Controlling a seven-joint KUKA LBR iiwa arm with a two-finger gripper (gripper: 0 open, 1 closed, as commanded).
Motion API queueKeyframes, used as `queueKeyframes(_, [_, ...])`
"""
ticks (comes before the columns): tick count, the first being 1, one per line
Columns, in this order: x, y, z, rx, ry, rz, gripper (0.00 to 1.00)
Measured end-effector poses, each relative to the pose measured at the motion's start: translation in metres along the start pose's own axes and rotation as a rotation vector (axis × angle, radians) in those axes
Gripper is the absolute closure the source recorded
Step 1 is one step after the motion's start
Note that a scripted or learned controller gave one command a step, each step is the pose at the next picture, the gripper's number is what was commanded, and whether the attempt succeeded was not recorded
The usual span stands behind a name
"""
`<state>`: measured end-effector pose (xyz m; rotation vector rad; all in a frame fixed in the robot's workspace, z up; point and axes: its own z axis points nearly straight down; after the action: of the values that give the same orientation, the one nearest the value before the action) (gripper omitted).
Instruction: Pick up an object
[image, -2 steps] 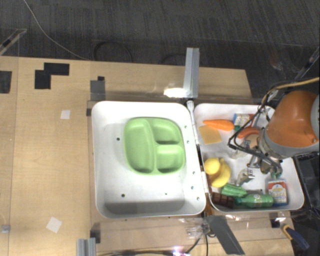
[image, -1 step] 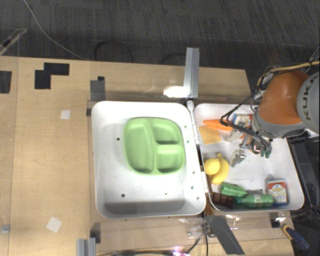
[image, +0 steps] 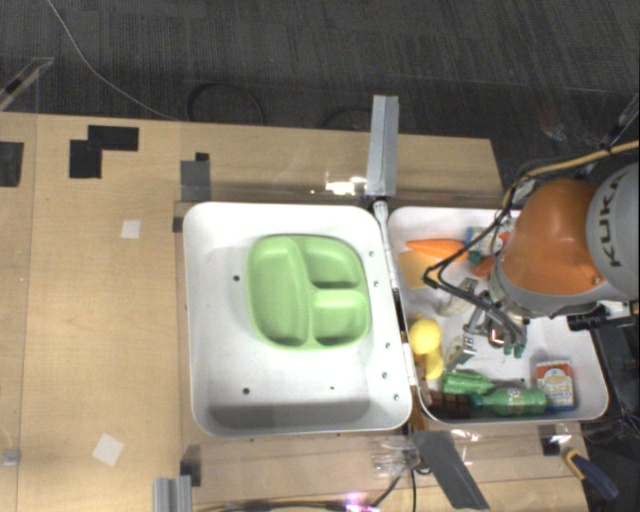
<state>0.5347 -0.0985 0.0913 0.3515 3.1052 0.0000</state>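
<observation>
Setting: a light wooden table (image: 90, 340) seen from above at a slant, bearing two shallow white bins side by side, with dark carpet beyond its far edge.
Left bin (image: 215, 390): holds one pale green divided tray (image: 305, 290) with three compartments, lying flat near the bin's middle.
Right bin (image: 590, 395): holds several small objects, with the arm above it.
Arm (image: 550, 245): grey with a broad orange band, reaching in from the right and covering much of the right bin's far half; dark cables loop beside it.
Tool (image: 487, 330): pointing down into the middle of the right bin, just above the objects. Metal parts and wires crowd it, so I cannot tell how far it is open, or whether it has hold of anything.
Orange carrot-shaped object (image: 435, 248): at the far left of the right bin, partly under the cables.
Yellow lemon-like object (image: 426, 337): against the bin's left wall, just left of the tool.
Green bottle (image: 500, 400): lying on its side along the near wall, below the tool.
Small red and white packet (image: 555, 383): near the bin's near right corner, just right of the bottle.
</observation>
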Motion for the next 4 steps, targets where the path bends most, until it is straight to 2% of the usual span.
queueKeyframes(1, [-0.062, 0.018, 0.002, 0.0, 0.001, -0.042, 0.0])
queueKeyframes(2, [-0.031, 0.01, 0.001, -0.001, -0.002, 0.119, 0.0])
queueKeyframes(3, [-0.116, 0.022, 0.004, 0.002, 0.016, 0.051, 0.0])
queueKeyframes(4, [-0.122, 0.025, -0.013, -0.001, -0.012, 0.045, 1.0])
